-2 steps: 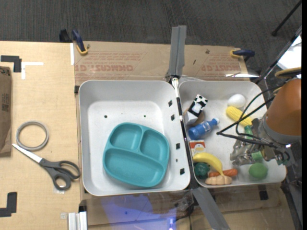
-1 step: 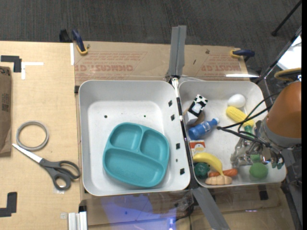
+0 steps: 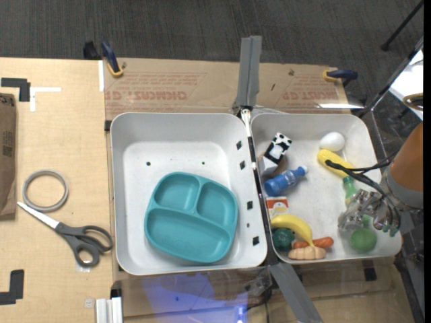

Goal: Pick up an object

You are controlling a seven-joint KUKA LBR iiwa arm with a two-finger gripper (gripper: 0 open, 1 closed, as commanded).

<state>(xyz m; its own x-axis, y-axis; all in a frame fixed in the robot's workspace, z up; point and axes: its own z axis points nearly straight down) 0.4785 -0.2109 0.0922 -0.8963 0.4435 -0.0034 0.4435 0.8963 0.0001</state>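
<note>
The robot's gripper (image 3: pixel 363 214) hangs low in the right bin (image 3: pixel 306 123), at about 4 o'clock in the bin. Its shiny metal parts are tangled w/ dark cables, so one can't tell if the fingers are spread or pinched, & nothing is seen held there. The closest toy is a green ball (image 3: pixel 363 240), just below the gripper at 6 o'clock from it, prob. the thing to pick. A green bottle (image 3: pixel 350 188) lies just above, at 12 o'clock from the gripper, w/ a yellow banana-like toy (image 3: pixel 334 160) & a white egg (image 3: pixel 332 140) farther up. To the left, at 9 o'clock, sit a banana (image 3: pixel 295 225), a carrot-like toy (image 3: pixel 322 242), a bread-like piece (image 3: pixel 306 252) & a dark green veg (image 3: pixel 283 237). A blue bottle (image 3: pixel 285 179) & a black-and-white cow toy (image 3: pixel 277 149) are up near the wall between the bins. The left bin (image 3: pixel 128 200) holds a teal divided plate (image 3: pixel 192 216). To do this step well, the arm should prob. move a bit toward 6 o'clock so the ball sits right between the fingers, go down straight, & squeeze at the ball's middle, since a round ball can roll or pop out. It should stay off the bin's wall & the green bottle.
</note>
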